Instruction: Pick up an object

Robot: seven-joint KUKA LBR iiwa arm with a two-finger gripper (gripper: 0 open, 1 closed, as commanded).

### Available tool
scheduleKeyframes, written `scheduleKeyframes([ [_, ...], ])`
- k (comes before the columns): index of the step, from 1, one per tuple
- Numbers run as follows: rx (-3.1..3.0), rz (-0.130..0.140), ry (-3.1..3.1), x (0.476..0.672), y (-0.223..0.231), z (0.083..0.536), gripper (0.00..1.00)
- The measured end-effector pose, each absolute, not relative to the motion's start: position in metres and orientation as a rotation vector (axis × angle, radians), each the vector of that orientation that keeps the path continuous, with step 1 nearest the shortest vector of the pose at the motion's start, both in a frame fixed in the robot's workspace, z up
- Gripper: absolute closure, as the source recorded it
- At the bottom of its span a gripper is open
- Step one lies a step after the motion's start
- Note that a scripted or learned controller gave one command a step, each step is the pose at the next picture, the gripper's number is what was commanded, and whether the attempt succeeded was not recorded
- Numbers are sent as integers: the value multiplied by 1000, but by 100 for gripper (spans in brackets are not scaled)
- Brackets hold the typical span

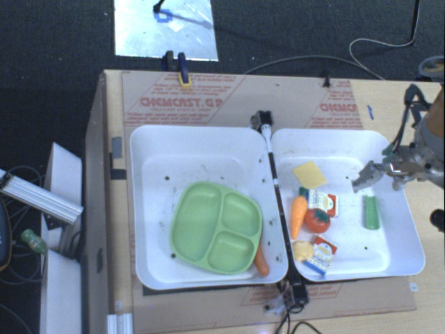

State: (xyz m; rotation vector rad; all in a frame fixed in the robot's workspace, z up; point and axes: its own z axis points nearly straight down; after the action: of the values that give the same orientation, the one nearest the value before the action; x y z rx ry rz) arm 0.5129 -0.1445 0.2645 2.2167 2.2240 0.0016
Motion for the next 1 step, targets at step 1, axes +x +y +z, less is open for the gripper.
scheduleKeyframes([
  [1,2221,-1,2224,501,-110,91,0],
])
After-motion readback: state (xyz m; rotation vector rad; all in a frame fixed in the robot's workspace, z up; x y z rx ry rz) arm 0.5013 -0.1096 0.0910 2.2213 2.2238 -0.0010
